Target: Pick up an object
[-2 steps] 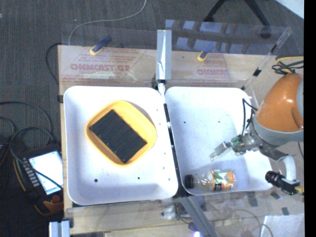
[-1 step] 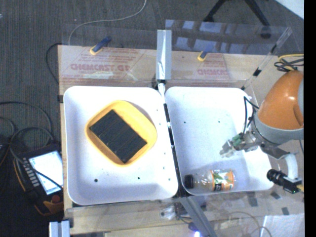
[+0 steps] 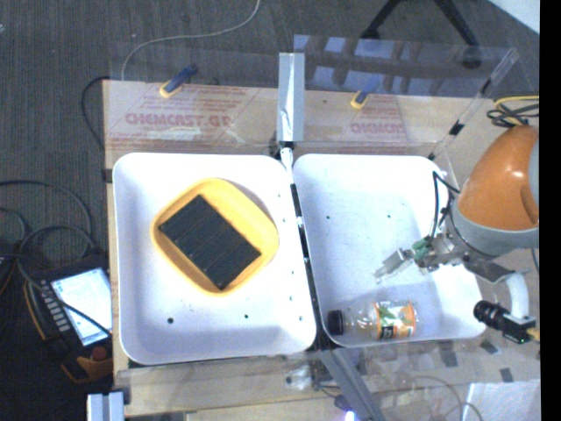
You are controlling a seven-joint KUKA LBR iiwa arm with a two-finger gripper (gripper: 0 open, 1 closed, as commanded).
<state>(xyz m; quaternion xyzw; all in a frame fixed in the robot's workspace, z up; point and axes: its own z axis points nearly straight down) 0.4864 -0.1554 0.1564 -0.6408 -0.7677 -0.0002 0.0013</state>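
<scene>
Wooden bench [image 3: 184, 121] on grey carpet; two white bins. Left bin [image 3: 140, 323]: yellow dish [image 3: 216, 235]. Right bin [image 3: 368, 191]: bottle [image 3: 377, 319] lying at near edge. Gripper [image 3: 392, 264] low above right bin, fingers spread, grasping nothing.

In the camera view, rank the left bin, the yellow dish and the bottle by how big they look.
Largest to smallest:
1. Left bin
2. Yellow dish, lying inside the left bin
3. Bottle, lying on its side in the right bin

Bench [image 3: 197, 117] is bearing two white bins side by side: left bin [image 3: 140, 200], right bin [image 3: 368, 182], rims touching.
</scene>
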